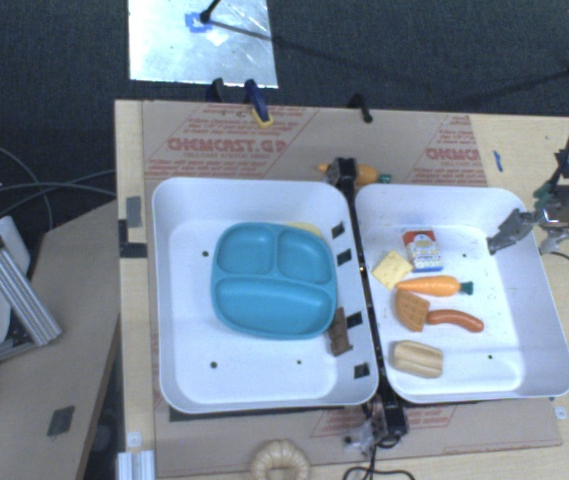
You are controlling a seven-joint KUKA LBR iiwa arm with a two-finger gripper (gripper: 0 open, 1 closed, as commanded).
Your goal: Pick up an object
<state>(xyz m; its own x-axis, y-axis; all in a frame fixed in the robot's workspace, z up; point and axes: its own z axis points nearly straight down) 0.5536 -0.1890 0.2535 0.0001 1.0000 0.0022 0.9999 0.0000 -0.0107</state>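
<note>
Right of cheese, orange carrot [430, 286], green-tipped

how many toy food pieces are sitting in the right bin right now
6, clustered mid-bin: carton at the top, cheese left of it, carrot, waffle, sausage, bread roll nearest the front. None looks hidden.

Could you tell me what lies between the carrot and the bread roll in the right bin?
In the camera view, a waffle-like piece and a sausage lie between the carrot and the bread roll.
</note>
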